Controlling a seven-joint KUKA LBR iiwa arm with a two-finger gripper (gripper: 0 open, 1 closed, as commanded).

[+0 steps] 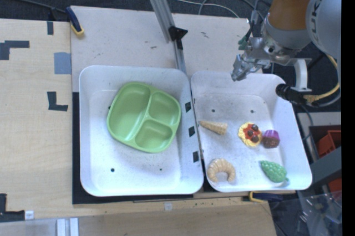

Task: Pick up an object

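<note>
A: From the overhead camera, where does the claw [242, 71] sit?

B: High over the far rim of the right bin [288, 113], hanging off the grey arm [310, 8] that comes in from the right. Nothing is between its tips. Whether it stands open or closed I cannot tell; it is too small and dark at that angle.

A: And the candidates for picking?

B: All in the right bin, toward its near half. A cone-shaped pastry [213, 127] lies near the left wall, a croissant [222, 170] at the near left corner, a small tart with red fruit [250, 134] in the middle touching a purple piece [270, 139], and a green leafy piece [273, 170] near the right corner. The left bin [94, 135] carries a green divided plate [144, 117].

A: Which would you go for?

B: The cone pastry or the croissant, I judge. Each lies apart from its neighbours, so there is room either side. The tart and the purple piece touch, and a closing grip may shove one into the other.

A: Any care in the approach?

B: Come down straight over the chosen item's middle, grip across its narrow width, and keep clear of the bin wall; the croissant sits close to the corner, so the cone looks the easier one.
</note>
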